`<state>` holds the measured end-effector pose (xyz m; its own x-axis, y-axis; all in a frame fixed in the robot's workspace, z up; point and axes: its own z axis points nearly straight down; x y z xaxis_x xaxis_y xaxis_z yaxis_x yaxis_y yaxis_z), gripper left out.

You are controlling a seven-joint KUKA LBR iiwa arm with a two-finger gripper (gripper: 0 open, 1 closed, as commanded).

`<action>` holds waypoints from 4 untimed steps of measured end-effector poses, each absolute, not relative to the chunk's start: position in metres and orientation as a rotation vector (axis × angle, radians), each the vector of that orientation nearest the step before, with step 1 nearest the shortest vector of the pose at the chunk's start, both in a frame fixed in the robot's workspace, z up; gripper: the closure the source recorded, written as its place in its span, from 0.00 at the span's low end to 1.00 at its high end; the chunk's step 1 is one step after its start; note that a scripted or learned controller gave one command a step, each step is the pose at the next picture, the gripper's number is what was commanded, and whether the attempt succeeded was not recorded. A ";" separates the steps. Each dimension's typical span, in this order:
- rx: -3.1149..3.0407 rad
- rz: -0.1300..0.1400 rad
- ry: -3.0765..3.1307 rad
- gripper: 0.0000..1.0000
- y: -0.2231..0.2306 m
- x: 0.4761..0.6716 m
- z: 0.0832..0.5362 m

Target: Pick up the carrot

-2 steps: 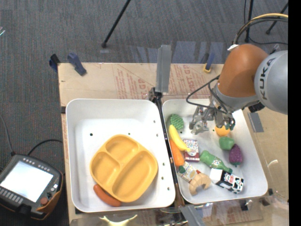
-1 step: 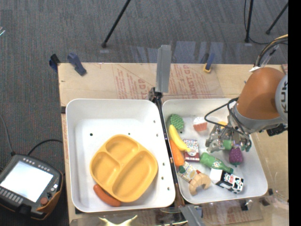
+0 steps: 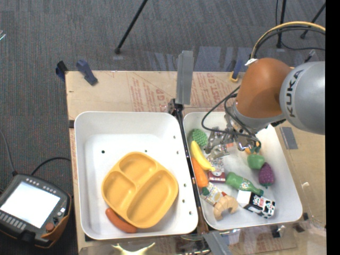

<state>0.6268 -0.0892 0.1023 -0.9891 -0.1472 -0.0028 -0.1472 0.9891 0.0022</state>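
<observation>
The carrot [image 3: 200, 175] is an orange stick lying along the left wall of the right bin [image 3: 289, 195], just below a yellow banana [image 3: 200, 155]. My gripper [image 3: 219, 149] hangs low in the upper middle of that bin, under the orange wrist band, a little up and to the right of the carrot. Its metal fingers sit among the toys beside the banana. Nothing can be made out between them.
The right bin also holds a green bumpy vegetable [image 3: 199, 137], a green pepper [image 3: 255, 161], purple grapes [image 3: 266, 174], a green bottle [image 3: 241, 183], a croissant [image 3: 227, 205] and small boxes. The left bin [image 3: 87, 142] holds a yellow divided plate [image 3: 139, 188] and a sausage [image 3: 121, 221].
</observation>
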 end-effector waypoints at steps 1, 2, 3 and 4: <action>0.218 0.003 3.115 0.00 -0.139 0.596 0.097; -0.098 -0.004 3.119 0.00 -0.081 0.547 0.097; -0.103 -0.004 3.116 1.00 -0.080 0.548 0.107; -0.397 -0.006 3.104 1.00 -0.126 0.508 0.266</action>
